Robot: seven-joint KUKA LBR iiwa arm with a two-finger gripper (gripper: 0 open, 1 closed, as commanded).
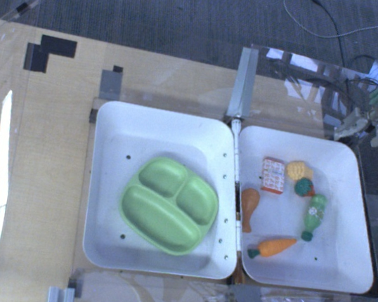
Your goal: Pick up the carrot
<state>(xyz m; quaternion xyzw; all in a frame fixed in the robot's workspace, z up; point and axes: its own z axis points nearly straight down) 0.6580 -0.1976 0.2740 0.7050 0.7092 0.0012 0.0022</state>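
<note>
The orange carrot (276, 247) with a green top lies slanted near the front of the right bin (357, 209), its green end pointing left. My gripper (363, 126) hangs at the far right, above and beyond the right bin's back right corner, well away from the carrot. Nothing shows in its grasp.
The right bin also holds a brown drumstick (248, 206), a green bottle (315, 215), a red and white box (272, 175), a yellow corn piece (299, 170) and a small teal item (303, 188). A green divided plate (170, 204) lies in the left bin (115, 142).
</note>
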